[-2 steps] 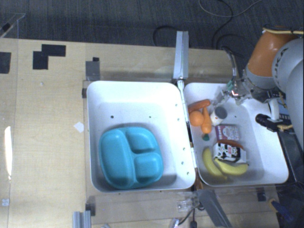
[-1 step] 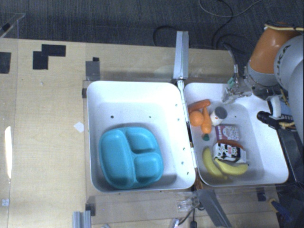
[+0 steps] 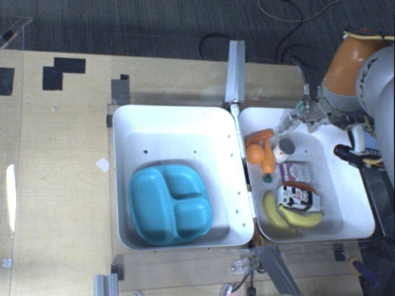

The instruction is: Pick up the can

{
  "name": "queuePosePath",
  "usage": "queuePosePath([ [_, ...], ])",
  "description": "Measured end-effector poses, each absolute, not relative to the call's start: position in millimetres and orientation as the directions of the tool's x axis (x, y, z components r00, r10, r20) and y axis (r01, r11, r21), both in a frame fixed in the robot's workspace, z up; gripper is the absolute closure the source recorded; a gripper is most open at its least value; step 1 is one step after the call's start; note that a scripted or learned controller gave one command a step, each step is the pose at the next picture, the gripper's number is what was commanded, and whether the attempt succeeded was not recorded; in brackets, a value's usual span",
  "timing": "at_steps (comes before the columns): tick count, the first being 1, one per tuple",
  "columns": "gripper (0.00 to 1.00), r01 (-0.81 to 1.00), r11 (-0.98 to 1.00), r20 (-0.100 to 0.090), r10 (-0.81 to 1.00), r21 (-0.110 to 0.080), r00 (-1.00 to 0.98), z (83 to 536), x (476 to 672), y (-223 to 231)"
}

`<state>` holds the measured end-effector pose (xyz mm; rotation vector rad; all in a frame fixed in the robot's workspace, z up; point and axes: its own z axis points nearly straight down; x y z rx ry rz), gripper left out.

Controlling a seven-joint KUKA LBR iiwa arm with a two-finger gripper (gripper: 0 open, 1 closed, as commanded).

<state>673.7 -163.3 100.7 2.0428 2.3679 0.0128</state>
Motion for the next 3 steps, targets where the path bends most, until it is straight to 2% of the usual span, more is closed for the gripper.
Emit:
queuePosePath([
  [1, 1.0, 0.989, 0.149, -0.008, 0.989, 0.023, -0.149, 114, 676.2, -163],
  [2, 0.0, 0.989, 0.149, -0.008, 0.989, 0.023, -0.149, 114, 676.2, -162],
  [3, 0.0, 0.997, -0.074, -0.001, 0.997, 0.007, 0.074, 87, 670.3, -168],
])
